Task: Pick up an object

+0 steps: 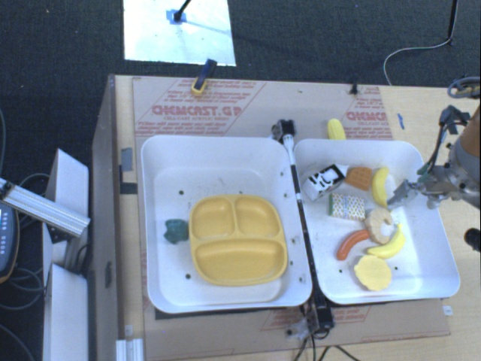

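The likeliest target, a yellow lemon (pixel 381 184), is lying in the upper right part of the right bin (pixel 443 277), just left of the gripper (pixel 400 194). Close around it other toy foods are crowding: an orange piece (pixel 359 177) to its left, a black-and-white carton (pixel 325 180) further left, a speckled packet (pixel 346 206) below that, a pale round piece (pixel 378 220), a banana (pixel 391 244), a red sausage (pixel 351 244) and a yellow disc (pixel 373 273) toward the lower middle of the bin. The gripper is hanging at the right of the frame, over the bin's right half, with nothing seen between its tips; whether it is parted or closed I cannot tell, as the detail is too blurred. This is looking like the approach step, before any grasp. The next move is calling for a descent squarely onto one item, lined up so neighbours are not getting pinched along with it. In the left bin (pixel 161 201) a yellow tray (pixel 237 240) is sitting beside a small teal object (pixel 176 232), and another yellow piece (pixel 336 129) is lying on the bench above the right bin
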### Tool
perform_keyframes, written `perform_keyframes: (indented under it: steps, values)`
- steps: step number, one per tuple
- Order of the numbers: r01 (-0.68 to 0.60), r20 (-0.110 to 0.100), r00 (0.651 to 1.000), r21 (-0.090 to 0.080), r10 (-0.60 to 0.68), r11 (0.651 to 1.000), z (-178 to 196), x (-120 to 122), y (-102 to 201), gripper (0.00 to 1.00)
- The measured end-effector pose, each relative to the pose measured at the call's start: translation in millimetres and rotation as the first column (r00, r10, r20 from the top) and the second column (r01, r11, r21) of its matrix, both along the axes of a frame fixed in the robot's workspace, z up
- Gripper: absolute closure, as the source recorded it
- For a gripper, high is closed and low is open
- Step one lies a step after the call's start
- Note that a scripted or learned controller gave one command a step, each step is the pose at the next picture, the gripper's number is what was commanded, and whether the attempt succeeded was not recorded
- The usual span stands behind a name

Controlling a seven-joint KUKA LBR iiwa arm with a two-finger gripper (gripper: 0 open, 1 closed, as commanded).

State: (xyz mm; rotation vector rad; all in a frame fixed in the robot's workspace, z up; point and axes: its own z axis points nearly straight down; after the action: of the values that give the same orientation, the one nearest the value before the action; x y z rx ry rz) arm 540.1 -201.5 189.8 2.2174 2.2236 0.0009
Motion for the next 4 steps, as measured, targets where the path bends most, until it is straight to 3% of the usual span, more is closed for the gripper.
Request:
perform_keyframes:
  steps: [1,2,3,4]
  values:
    - [-0.001,0.012,1.000,-0.002,0.001,1.000,-100,66,20,0.00]
    - [-0.004,0.017,1.000,-0.001,0.004,1.000,-88,68,21,1.00]
    - [0.001,0.001,1.000,0.000,-0.001,1.000,-54,-3,42,1.00]
    - [0.000,0.016,1.000,-0.004,0.000,1.000,-97,66,83,1.00]
